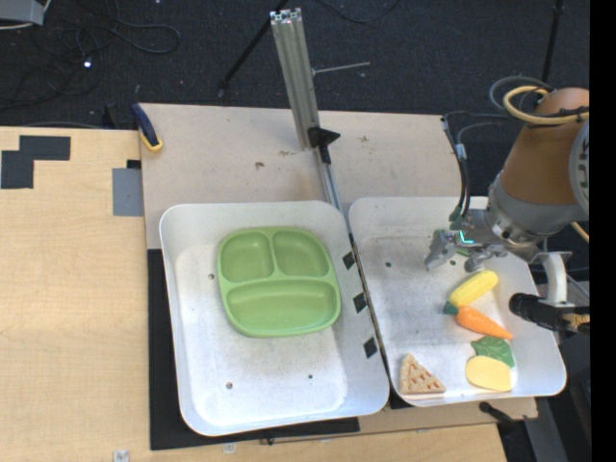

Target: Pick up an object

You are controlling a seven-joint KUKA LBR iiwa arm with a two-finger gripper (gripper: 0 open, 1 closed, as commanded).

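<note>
Nearest the lens: small tan waffle-textured toy wedge [420, 376], down at the front edge of the right white bin [404, 287], tip pointing away from me. Landmark for everything below is that bin.

Other front stuff: flat yellow toy piece with a green top [491, 366] in the bin's front-right corner, just right of the wedge.

My pick target: yellow plastic corn cob [474, 286], right-of-centre in the bin. That's my own call, since the task only says "an object" and this is the closest thing to the tool.

Corn's axis: long axis runs on a diagonal, one end toward the bin's back-right, the other toward its front-left. It lies flat.

Neighbour: orange toy carrot with a green stub [478, 320], just in front of the corn, close or touching at its green end, tip aiming at the bin's right wall.

Gripper [452, 251]: hanging over the bin's back half, just behind and left of the corn. Jaws look spread a bit with nothing between them.

How I'd do it: slide toward the corn's middle, turn the wrist so the fingers close across the short width, not along the diagonal. Drop straight down, keep clear of the carrot.

Risk: round cob, could roll or squirt out.

Left bin [192, 354]: green plastic divided plate [278, 282], not my concern.
</note>
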